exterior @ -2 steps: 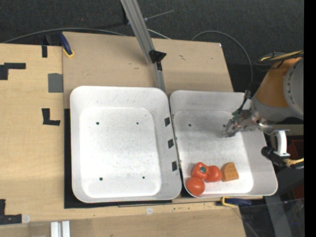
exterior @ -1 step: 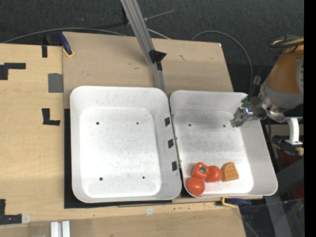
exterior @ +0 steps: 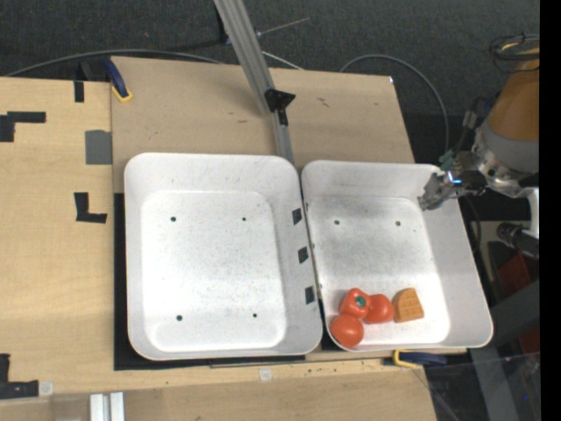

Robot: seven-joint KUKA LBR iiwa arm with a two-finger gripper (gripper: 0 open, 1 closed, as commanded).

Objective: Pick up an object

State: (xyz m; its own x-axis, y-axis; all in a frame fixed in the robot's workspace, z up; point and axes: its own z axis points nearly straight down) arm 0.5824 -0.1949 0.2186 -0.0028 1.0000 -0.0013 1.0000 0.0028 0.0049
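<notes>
White plastic, two shallow bins side by side on the wooden bench (exterior: 351, 103). The left bin (exterior: 140, 235) shows just speckled floor. The right bin (exterior: 456, 261) has its load down at six o'clock: a red toy (exterior: 359, 312) against the front wall, an orange block (exterior: 408, 305) just beside it at three o'clock. My gripper (exterior: 434, 193) hangs over the right bin's two o'clock corner, well apart from both; how wide it stands, I cannot tell.
</notes>
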